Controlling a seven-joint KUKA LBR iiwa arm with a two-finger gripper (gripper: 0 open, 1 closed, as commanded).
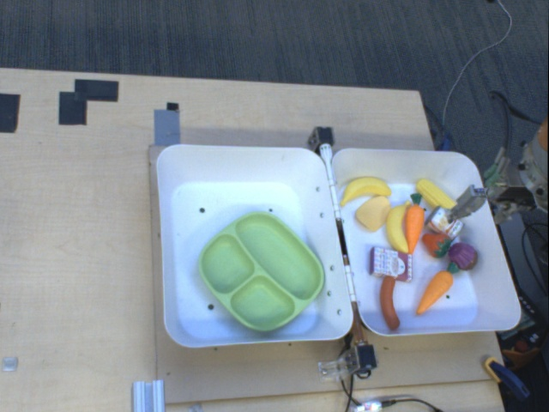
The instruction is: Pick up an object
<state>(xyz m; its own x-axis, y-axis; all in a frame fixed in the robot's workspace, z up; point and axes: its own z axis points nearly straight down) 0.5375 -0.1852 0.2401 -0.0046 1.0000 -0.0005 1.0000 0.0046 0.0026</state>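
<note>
At the near edge of the worktop [77, 256], below the two bins, a small clamp and some wiring sit at the seam. Just beyond, the left bin [184, 174] holds a green divided plate [262, 271], lying flat with three compartments. The right bin [497, 312] holds the toy food: nearest the camera a brown sausage [389, 303] and an orange carrot [435, 289] lying slantwise, then a red-and-white carton [390, 263] and a purple onion [462, 255]. Farther in come a second carrot [413, 227] standing nearly upright in the view, a yellow piece beside it, a pale wedge [372, 213], and at the far side a banana [365, 187] and a yellow corn-like piece [435, 193]. The end effector [448, 220] reaches in from the right rim and hangs low over the cluster between the upright carrot and the onion; something red and white shows at its tips, but whether the tips are closed on it or merely over it cannot be told from this view, nor how wide they stand. The relation that matters is short: the likeliest target lies directly under and slightly left of the end effector, with the upright carrot's long axis running near to far, just beside the tips. A grasp there would probably need the tips set across that axis, and the crowding of neighbours makes a clean hold doubtful.
</note>
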